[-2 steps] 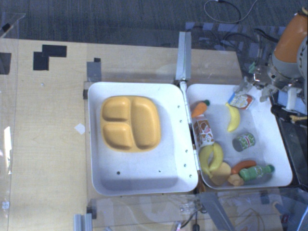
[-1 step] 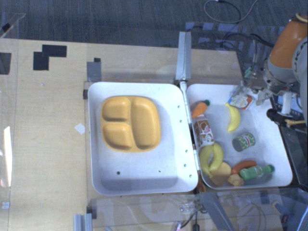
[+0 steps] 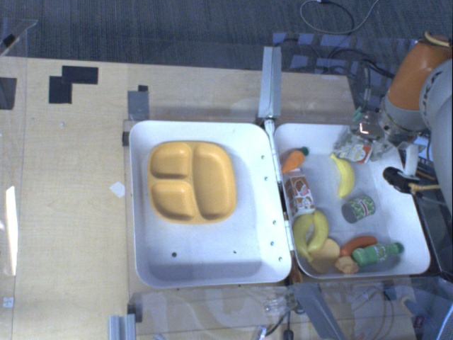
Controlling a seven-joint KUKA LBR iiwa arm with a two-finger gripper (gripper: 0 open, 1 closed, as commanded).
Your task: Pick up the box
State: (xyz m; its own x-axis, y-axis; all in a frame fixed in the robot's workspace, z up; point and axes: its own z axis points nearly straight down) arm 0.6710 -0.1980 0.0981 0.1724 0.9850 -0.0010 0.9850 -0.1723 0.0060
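The box (image 3: 299, 193) lies flat against the right bin's (image 3: 417, 261) left wall, at nine o'clock, awkward to straddle. At one o'clock the gripper (image 3: 361, 146) hovers, well apart; its state I cannot tell.

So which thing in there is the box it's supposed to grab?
Look in the right-hand bin, along its left wall. The box lies there, below the carrot and above the bananas. It is the one straight-edged thing, white with a red-brown printed label.
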